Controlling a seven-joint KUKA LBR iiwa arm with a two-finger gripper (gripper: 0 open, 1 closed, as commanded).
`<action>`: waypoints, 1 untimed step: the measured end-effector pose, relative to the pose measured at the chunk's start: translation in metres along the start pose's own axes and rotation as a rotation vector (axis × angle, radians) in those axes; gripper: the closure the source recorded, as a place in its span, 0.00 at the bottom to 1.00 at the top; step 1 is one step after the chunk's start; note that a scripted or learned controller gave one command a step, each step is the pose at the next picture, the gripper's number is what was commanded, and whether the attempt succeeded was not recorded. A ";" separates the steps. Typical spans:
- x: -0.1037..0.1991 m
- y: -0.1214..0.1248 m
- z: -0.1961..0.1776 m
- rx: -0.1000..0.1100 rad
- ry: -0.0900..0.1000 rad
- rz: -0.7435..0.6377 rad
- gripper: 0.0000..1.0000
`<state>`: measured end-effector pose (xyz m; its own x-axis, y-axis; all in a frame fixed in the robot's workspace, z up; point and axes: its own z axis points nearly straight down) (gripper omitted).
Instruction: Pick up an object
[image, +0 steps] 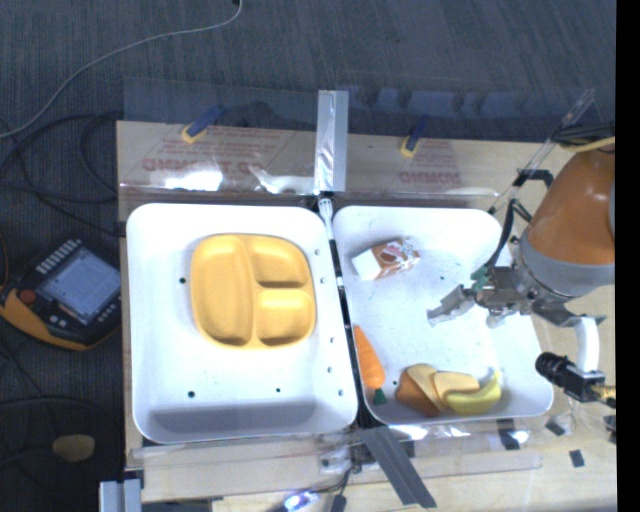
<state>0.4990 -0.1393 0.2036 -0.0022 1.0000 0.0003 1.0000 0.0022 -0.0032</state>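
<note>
My gripper (466, 311) hangs over the middle of the right bin (440, 222), open, with nothing between its fingers. A white and brown snack packet (385, 258) lies up and to the left of it, near the bin's back-left corner. An orange carrot (368, 360) rests along the bin's left wall. At the front of the bin sit a brown bread-like piece (422, 388) and a yellow banana (477, 393), touching each other, below the gripper.
The left bin (160, 380) holds a yellow divided plate (252, 288). A grey upright strip (331, 140) stands behind the seam between the bins. A handheld controller (65, 292) and cables lie on the floor at left.
</note>
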 end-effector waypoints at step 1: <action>0.030 -0.016 0.076 0.001 0.001 -0.088 0.00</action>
<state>0.4829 -0.1097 0.1280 -0.0902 0.9959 0.0018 0.9959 0.0902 -0.0041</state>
